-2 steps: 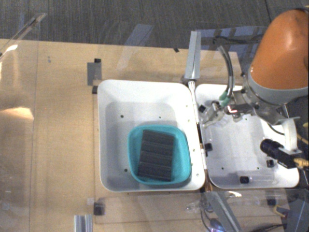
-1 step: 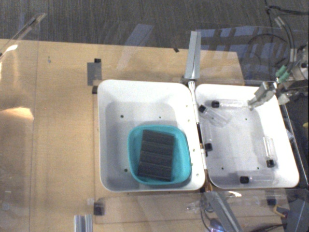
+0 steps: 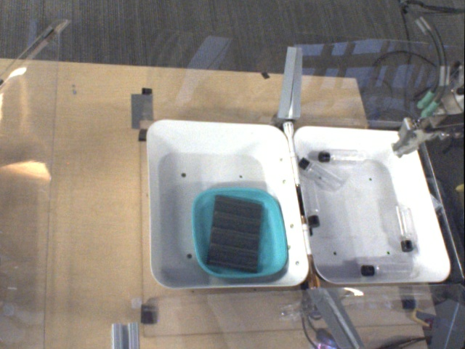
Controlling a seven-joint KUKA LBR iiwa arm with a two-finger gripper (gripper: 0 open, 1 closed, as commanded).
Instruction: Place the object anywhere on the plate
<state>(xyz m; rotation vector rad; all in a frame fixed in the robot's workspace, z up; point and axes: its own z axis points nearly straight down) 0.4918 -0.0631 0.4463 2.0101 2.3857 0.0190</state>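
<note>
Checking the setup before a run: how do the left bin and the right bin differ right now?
The left bin holds a teal plate with a dark ribbed block lying on it; the right bin holds several clear tubes with black caps. The left bin looks slightly larger than the right bin. Both are shallow, white and sit side by side.

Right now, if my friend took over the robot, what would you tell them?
Gripper: up at the far right corner of the right bin. I can't tell if it is open or shut, and I see nothing in it.
Things: the teal plate sits in the left bin, toward its near side. A dark ribbed block lies flat on the plate.
Right bin: a few clear tubes with black caps lie near its walls.
Done: the block looks to be on the plate already.
Left: probably nothing, just check that the block lies steady.
</note>
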